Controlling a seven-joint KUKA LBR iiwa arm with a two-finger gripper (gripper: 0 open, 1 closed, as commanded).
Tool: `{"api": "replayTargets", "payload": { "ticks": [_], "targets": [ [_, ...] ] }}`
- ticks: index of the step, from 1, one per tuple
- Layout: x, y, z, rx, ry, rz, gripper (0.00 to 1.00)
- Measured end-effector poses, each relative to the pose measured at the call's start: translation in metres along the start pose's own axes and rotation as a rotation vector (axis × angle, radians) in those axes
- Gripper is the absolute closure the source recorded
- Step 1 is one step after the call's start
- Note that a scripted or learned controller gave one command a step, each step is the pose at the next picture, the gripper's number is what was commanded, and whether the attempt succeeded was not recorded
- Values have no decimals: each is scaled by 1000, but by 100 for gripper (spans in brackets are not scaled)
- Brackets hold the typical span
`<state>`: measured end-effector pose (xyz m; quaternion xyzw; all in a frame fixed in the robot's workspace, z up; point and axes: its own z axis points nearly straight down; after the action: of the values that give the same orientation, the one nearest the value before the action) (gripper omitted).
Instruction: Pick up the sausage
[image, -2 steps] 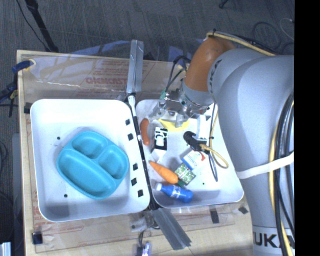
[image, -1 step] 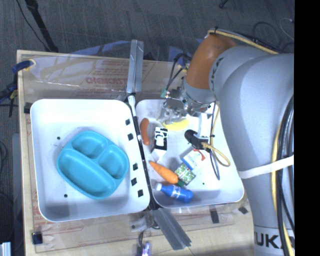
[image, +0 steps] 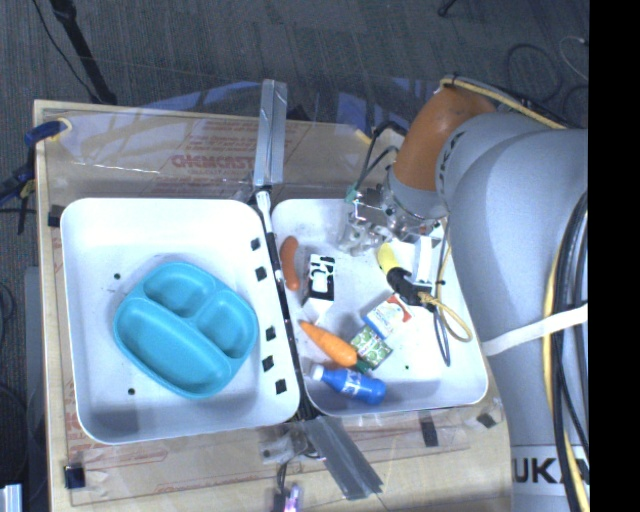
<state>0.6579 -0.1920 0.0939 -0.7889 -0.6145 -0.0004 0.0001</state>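
The sausage (image: 289, 261) is a short reddish-brown link lying lengthwise against the left wall of the right bin (image: 462, 372), near its far end. My gripper (image: 363, 230) hangs over the far middle of that bin, to the right of the sausage and apart from it. A black-and-white tag (image: 320, 276) lies between them. The grey arm with its orange band (image: 430, 130) reaches in from the right and hides the bin's far right corner.
An orange carrot (image: 330, 343), a green-and-white carton (image: 380, 333), a blue bottle (image: 352, 384) and a yellow piece (image: 388, 258) share the right bin. A blue divided plate (image: 186, 326) sits in the left bin (image: 90, 240). A metal bar (image: 268, 135) runs between the bins.
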Motion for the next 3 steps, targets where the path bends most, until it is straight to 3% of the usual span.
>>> {"api": "replayTargets", "payload": {
  "ticks": [1, 2, 3],
  "targets": [
    [-20, -41, -56, 4, -1, 38, 100],
    [-28, -58, -90, 2, -2, 138, 100],
    [-34, -90, -78, 6, -2, 174, 100]
  ]
}}
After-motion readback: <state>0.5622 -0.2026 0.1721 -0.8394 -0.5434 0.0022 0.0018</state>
